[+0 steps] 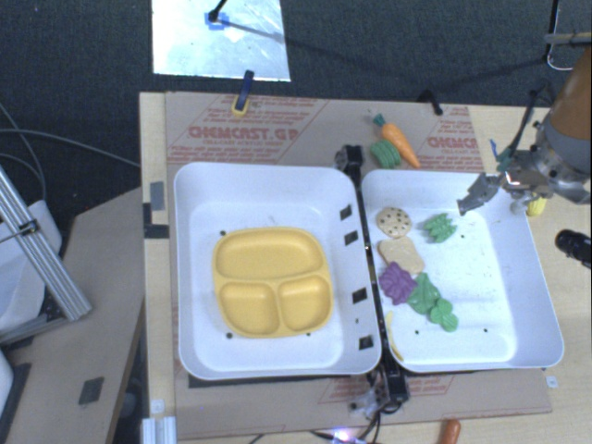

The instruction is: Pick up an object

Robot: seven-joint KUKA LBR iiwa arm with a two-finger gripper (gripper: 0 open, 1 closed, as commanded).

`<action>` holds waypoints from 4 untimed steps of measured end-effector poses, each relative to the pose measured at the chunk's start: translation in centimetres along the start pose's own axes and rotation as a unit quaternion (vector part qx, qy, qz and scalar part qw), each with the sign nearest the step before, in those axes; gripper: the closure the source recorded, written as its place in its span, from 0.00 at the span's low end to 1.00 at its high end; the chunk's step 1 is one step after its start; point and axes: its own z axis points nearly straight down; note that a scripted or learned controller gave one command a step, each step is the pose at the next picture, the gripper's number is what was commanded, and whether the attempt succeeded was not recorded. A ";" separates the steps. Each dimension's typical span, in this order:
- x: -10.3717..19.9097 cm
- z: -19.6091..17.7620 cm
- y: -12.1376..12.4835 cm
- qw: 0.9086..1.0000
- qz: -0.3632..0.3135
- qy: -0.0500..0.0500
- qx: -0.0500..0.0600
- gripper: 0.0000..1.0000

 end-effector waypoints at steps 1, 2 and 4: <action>-5.3 12.6 -1.0 1.000 0.003 0.000 0.005 0.00; -2.1 11.9 -6.9 1.000 0.002 0.001 0.003 0.00; -5.0 11.7 -10.4 1.000 0.002 0.001 0.002 0.00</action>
